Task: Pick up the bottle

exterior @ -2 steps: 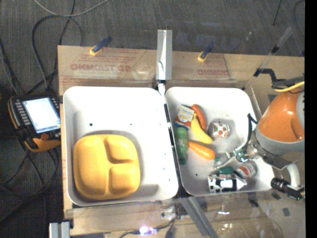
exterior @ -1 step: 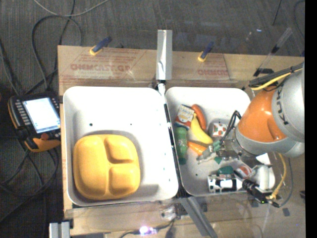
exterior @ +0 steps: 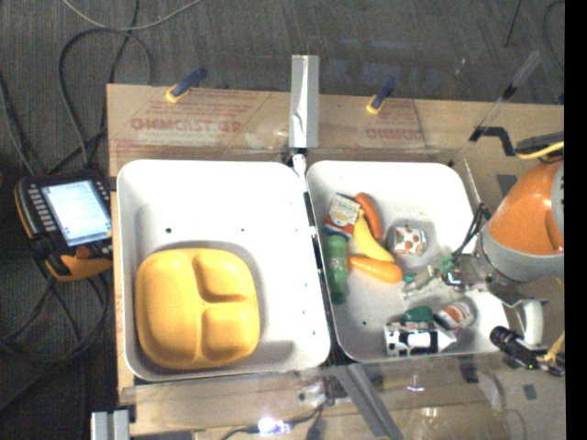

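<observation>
The green bottle [exterior: 337,266] lies lengthwise along the left wall of the right bin [exterior: 385,174]. My gripper [exterior: 427,279] hangs low over the middle right of that bin, reaching in from the orange-banded wrist [exterior: 530,216]. It is well to the right of the bottle, with an orange carrot [exterior: 375,268] and a banana [exterior: 366,239] between them. Nothing is visibly held.
The right bin also holds a small carton [exterior: 342,211], a second carrot [exterior: 370,211], a white and red can [exterior: 409,239], a black and white container [exterior: 417,340] and a red and white can [exterior: 456,315]. A yellow divided plate [exterior: 196,306] lies in the left bin [exterior: 211,177].
</observation>
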Controlling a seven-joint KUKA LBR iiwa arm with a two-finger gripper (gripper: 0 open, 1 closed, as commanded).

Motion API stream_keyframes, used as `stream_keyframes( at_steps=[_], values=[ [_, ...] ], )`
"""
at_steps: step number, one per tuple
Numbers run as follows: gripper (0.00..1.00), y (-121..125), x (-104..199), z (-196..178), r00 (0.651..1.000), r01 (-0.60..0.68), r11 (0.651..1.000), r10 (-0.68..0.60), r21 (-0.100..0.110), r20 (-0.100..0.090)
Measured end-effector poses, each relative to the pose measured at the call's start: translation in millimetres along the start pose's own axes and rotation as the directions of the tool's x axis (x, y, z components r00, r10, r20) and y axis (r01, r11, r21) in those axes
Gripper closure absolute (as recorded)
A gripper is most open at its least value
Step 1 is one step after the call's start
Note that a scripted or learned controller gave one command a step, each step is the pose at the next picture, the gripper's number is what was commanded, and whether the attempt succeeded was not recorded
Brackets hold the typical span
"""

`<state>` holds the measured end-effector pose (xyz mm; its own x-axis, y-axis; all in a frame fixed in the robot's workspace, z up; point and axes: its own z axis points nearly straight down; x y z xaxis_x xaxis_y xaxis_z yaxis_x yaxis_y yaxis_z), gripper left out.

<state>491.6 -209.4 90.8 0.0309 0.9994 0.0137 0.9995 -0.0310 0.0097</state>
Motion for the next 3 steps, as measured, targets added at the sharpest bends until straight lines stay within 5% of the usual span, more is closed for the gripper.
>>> stream_keyframes(
  at_steps=[1,2,3],
  values=[
    [0.0,2.3,45.0,1.1,0.9,-0.436,0.9,0.437,-0.014,0.017],
    [0.0,-12.4,86.5,-3.9,0.978,-0.21,0.978,0.21,0.013,0.018],
    [0.0,16.6,104.1,2.7,0.916,-0.4,0.917,0.4,-0.003,0.02]
  ],
)
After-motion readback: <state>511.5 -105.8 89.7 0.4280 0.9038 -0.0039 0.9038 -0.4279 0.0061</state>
